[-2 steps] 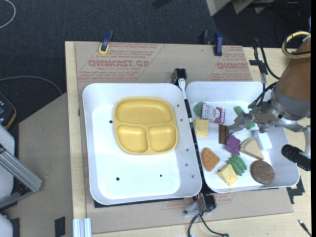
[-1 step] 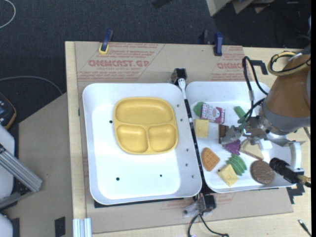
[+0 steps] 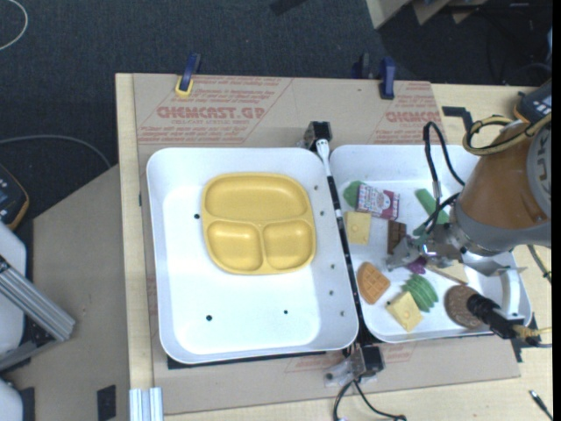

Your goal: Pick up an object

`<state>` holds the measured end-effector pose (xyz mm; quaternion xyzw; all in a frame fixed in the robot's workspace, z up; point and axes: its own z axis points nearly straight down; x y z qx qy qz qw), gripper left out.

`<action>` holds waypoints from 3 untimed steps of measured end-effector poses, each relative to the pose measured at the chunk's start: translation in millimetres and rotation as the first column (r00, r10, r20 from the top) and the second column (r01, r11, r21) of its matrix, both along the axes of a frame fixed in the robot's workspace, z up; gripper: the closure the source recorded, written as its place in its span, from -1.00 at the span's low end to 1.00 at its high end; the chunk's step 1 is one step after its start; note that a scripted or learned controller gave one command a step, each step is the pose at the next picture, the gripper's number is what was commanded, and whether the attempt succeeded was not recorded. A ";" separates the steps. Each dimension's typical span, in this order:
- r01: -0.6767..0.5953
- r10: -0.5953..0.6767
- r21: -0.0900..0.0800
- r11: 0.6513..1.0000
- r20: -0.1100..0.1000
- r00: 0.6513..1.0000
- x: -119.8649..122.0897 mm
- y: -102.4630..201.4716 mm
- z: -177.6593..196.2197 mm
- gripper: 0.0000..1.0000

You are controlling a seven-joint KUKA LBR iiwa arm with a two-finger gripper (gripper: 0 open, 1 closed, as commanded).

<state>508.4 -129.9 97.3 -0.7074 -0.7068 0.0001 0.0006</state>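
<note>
My pincer, its grip state impossible to tell, hangs low among crowded toy foods in the right bin, so it may nudge the waffle or cheese wedge aside.

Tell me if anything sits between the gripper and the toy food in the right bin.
Nothing visible does. The gripper hangs low in the right bin, among the items: a brown block beside it, a green piece and a waffle just below.

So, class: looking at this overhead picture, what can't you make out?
- Gripper fingers: too small and blurred, so open or shut is unclear.
- Brown disc: partly covered by the arm's black fitting.
- Right bin, far side: hidden under the arm.
- Red carton: label unreadable.
</note>
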 end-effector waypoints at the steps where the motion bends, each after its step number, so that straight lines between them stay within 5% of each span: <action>1: 0.001 -0.001 -0.004 1.000 0.007 1.000 2.3 -1.4 -9.2 -1.00; 2: 0.001 -0.001 -0.002 1.000 0.007 1.000 2.2 -0.4 -0.1 1.00; 3: -0.001 0.001 -0.003 1.000 0.007 1.000 3.2 -0.9 42.4 1.00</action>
